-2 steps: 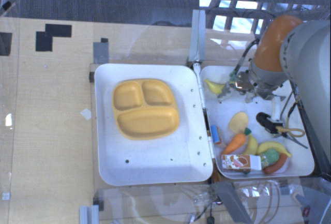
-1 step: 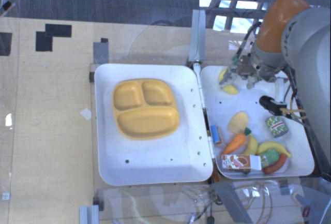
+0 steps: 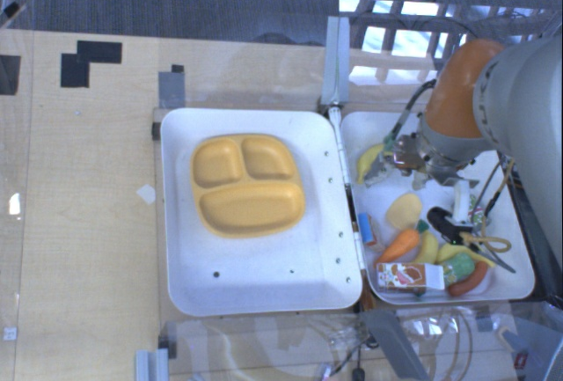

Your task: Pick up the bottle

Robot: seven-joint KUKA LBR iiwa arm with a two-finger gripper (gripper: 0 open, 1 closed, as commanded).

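Observation:
A small white bottle [image 3: 461, 198] stands near the right side of the right bin [image 3: 521, 287], just above a black spoon and scissors. My gripper [image 3: 393, 163] hangs low over the bin's upper left part, next to a yellow banana [image 3: 369, 161]. It is well to the left of the bottle and not touching it. The grey arm with its orange band [image 3: 460, 94] covers the bin's upper right corner.
The right bin also holds a pale yellow lemon [image 3: 404, 210], a carrot [image 3: 402, 244], a juice box [image 3: 410, 275], a blue item [image 3: 367, 229], scissors [image 3: 482, 244] and a red sausage [image 3: 467, 281]. The left bin [image 3: 264, 282] holds a yellow divided plate [image 3: 248, 185].

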